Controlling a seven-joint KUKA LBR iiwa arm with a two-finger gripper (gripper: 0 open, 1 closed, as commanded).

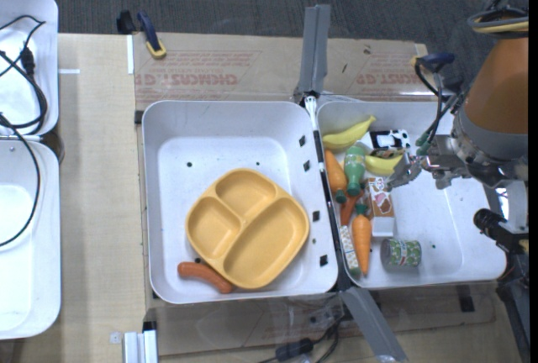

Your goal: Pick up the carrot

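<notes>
An orange carrot (361, 242) with a green top lies along the left side of the right bin (445, 227), pointing toward the front wall. A second orange carrot-like piece (335, 173) lies further back against the bin's left wall. My gripper (409, 169) hangs over the middle of the right bin. It is beside a small banana (383, 162), behind and to the right of the front carrot and apart from it. Nothing shows held in it.
The right bin also holds a larger banana (348, 134), a green bottle (355, 170), a black-and-white cow-pattern item (390, 139), a printed card (381, 202) and a green can (401, 253). In the left bin (168, 185) are a yellow divided plate (246, 226) and a sausage (204, 275).
</notes>
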